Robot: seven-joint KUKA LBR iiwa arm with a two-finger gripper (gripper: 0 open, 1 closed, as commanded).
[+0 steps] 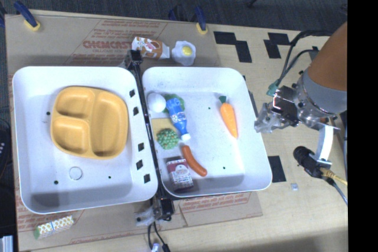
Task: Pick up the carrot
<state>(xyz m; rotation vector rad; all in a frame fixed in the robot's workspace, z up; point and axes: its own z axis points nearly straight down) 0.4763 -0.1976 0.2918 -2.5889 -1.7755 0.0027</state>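
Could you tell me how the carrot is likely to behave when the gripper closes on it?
The carrot looks like a smooth, glossy toy, so it is probably stiff and light but may be slippery. Its tapered, rounded body could squirt out or roll if pinched near the tip. It lies apart from the other items in the right bin, so little should get in the way.

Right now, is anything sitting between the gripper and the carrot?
Just the right bin's rim. The gripper sits outside it, and the carrot lies just inside that wall, apart from the bin's other items.
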